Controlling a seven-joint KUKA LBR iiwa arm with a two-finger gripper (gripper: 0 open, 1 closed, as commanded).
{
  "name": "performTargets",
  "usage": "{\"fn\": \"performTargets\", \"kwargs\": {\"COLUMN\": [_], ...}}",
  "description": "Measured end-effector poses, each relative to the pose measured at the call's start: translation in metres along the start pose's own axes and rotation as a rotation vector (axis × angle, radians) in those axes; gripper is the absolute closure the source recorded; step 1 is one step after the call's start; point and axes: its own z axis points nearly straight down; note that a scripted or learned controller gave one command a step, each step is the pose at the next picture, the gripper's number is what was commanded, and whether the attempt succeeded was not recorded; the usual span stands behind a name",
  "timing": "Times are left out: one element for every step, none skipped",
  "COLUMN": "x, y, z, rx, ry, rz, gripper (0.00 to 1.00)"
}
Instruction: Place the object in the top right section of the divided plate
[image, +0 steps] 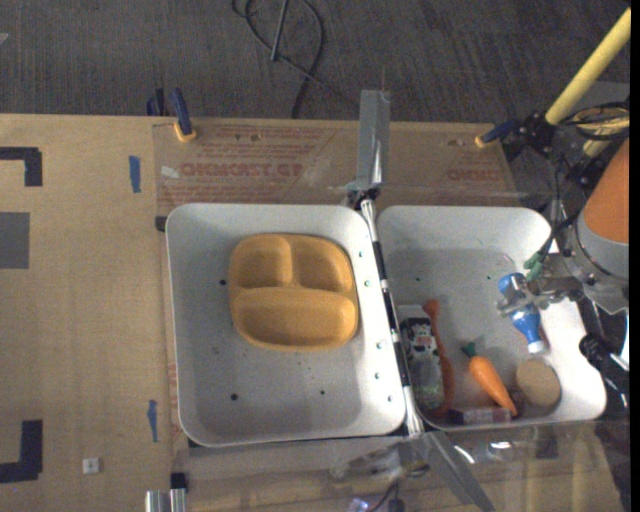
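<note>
I am looking down on the counter (80, 300), where the two white bins are sitting side by side. In the left bin (190, 390) the divided plate (293, 291), a mustard yellow one with two small sections at its far side and one wide section nearer me, is lying a little above the middle, and all three sections are showing bare. The arm is reaching in from the right, its orange band (610, 205) showing at the frame edge, and the gripper (522, 292) is hanging over the right bin (450, 235) close to its right wall. Something blue and white (527, 325) is sitting directly under the metal tip (whether it is being grasped or just lying beneath, I cannot tell, and the state of the fingers is not readable from here). Along the near side of that bin I am seeing a toy carrot (489, 380), a round tan piece (538, 383) just beside it, a thin orange strip (441, 345), and a dark bottle-like item (422, 355) lying against the wall between the bins.
</note>
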Motion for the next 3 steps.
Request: {"fn": "performTargets", "kwargs": {"x": [0.073, 0.126, 0.176], "y": [-0.001, 0.022, 0.064], "z": [0.033, 0.024, 0.032], "rx": [0.002, -0.001, -0.002], "ry": [0.002, 0.001, 0.001], "rz": [-0.026, -0.101, -0.252], "gripper": [1.0, 1.0, 1.0]}}
